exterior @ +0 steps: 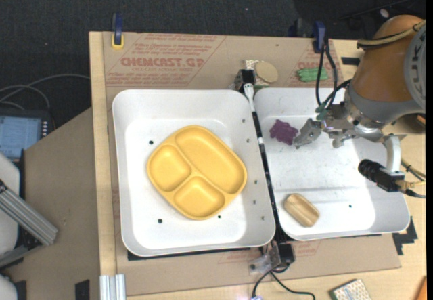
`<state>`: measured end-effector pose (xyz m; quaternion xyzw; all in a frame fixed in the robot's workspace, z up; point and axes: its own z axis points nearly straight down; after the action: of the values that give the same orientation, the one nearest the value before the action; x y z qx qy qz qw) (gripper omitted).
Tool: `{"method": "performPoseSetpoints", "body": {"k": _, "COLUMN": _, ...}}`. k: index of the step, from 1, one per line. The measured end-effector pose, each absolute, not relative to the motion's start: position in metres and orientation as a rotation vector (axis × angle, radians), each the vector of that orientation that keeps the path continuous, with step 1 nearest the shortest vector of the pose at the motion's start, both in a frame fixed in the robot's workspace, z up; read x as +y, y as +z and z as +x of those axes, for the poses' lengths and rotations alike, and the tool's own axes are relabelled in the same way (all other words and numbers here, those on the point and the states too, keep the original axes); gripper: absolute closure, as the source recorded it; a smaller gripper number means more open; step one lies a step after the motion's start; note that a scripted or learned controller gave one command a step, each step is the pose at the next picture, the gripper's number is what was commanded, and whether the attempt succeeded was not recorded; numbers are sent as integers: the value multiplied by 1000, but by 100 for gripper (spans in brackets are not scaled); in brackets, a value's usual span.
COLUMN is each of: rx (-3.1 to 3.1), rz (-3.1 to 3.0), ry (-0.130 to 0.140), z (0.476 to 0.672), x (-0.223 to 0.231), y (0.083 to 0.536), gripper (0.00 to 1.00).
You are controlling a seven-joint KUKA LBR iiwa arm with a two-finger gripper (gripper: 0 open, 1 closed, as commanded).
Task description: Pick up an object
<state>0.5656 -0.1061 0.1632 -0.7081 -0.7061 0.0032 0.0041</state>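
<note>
In the right bin [379,221] a small purple object [283,131] lies near the back left corner. A tan, bread-like piece [301,210] lies near the bin's front edge. My gripper [322,137] hangs over the back of the right bin, just right of the purple object. It is open, and its left finger [307,135] sits close to the purple object with nothing between the fingers. The grey arm with its orange band [385,68] reaches in from the right.
The left bin [135,217] holds a yellow divided plate [196,171]. A black divider [260,150] runs between the bins. Behind the bins on the bench are a green item [311,75] and a round tan disc [266,73]. A black cylinder [377,175] with cables juts over the right bin's right side.
</note>
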Motion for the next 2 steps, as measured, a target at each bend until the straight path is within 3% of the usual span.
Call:
{"method": "performPoseSetpoints", "body": {"k": 1, "rx": -2223, "rz": -2217, "ry": 2, "z": 609, "x": -91, "y": 80, "gripper": 0}}
{"method": "performPoseSetpoints", "body": {"k": 2, "rx": -2228, "rz": -2222, "ry": -5, "z": 669, "x": -96, "y": 86, "gripper": 0}}
